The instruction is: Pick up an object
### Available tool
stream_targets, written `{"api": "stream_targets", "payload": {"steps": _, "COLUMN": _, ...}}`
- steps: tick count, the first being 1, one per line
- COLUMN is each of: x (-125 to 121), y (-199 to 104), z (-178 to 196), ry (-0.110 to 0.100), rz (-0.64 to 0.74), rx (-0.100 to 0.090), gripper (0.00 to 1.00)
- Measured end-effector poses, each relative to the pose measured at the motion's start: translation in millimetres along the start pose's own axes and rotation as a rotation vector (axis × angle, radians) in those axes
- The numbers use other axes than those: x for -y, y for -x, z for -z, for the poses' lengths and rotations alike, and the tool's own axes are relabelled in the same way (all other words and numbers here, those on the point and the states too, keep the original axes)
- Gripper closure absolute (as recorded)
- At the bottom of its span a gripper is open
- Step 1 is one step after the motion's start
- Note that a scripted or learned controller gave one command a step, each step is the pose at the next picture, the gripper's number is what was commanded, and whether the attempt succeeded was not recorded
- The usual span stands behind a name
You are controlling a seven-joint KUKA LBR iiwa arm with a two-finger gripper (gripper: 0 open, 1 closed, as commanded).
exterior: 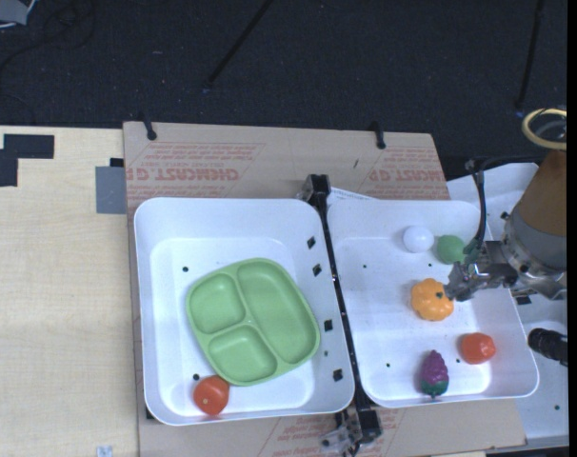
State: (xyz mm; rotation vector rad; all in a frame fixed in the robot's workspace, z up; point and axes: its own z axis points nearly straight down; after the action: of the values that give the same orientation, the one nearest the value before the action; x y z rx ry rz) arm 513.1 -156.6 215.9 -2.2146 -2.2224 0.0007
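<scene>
Tool (457,288), its spread not discernible, sits low at the right edge of the pepper (431,300), placed for a grasp.

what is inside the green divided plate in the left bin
All three compartments of the green plate look bare. A red tomato-like ball lies outside it on the left bin floor. The bin floor under the plate is covered.

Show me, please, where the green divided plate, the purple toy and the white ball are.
green divided plate (253,322): camera view, on the ridge between its compartments.
purple toy (433,372): camera view, middle of its body.
white ball (418,239): camera view, its centre.
</scene>
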Motion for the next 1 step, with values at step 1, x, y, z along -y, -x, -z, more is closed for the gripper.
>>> {"api": "stream_targets", "payload": {"steps": 1, "x": 0.1, "y": -58.2, "z": -7.9, "ry": -0.001, "rz": 0.001, "rx": -0.001, "gripper": 1.0}}
